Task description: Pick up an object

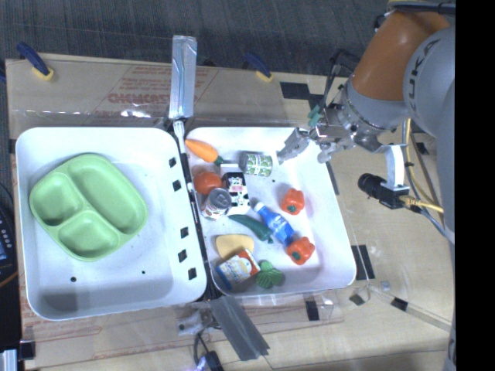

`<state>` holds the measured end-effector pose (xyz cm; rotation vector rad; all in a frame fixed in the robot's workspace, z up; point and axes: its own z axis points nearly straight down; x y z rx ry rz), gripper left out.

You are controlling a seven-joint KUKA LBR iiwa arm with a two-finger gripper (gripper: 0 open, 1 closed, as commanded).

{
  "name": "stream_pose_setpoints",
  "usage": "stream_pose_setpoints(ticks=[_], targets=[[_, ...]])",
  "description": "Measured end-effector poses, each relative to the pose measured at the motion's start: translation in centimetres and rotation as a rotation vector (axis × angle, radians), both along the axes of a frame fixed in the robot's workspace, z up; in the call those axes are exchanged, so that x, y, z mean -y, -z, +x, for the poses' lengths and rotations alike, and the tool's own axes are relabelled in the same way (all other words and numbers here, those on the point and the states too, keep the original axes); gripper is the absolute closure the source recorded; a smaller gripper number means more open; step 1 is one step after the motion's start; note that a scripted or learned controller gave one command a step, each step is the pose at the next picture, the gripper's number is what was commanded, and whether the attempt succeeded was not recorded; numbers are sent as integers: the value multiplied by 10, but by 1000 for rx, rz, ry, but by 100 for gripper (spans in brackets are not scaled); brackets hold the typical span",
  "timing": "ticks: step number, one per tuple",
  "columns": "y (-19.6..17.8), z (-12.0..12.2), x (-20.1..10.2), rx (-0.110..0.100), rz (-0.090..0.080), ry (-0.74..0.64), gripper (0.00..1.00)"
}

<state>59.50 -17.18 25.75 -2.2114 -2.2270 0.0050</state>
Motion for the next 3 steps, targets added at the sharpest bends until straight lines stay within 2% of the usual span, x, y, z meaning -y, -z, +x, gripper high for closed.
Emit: stream_pose_setpoints(ticks=[1, 2, 3], targets=[[113, 33, -77, -3, 1, 91, 0], [166, 1, -66, 2, -2, 181, 0], [167, -14, -41, -3, 1, 299, 0]])
